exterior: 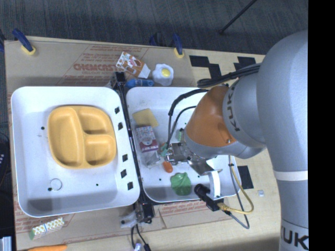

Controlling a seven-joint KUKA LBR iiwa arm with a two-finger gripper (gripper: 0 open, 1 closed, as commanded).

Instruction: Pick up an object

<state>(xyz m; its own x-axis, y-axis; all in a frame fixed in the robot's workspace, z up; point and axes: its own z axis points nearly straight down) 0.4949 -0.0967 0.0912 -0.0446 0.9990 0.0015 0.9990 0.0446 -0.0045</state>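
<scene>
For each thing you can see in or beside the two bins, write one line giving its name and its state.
Yellow divided tray: lying flat in the left bin, right way up.
Yellow block: lying in the right bin.
Clear packet: lying flat below the block.
Green object: resting on the right bin's floor.
Small orange object: resting beside the gripper.
Gripper: low in the right bin.

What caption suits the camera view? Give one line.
KUKA arm reaches into the right bin above a green object.

Right bin (157, 94) crowded by arm (235, 124), left bin (21, 140) floor open around yellow tray (81, 136)
</scene>
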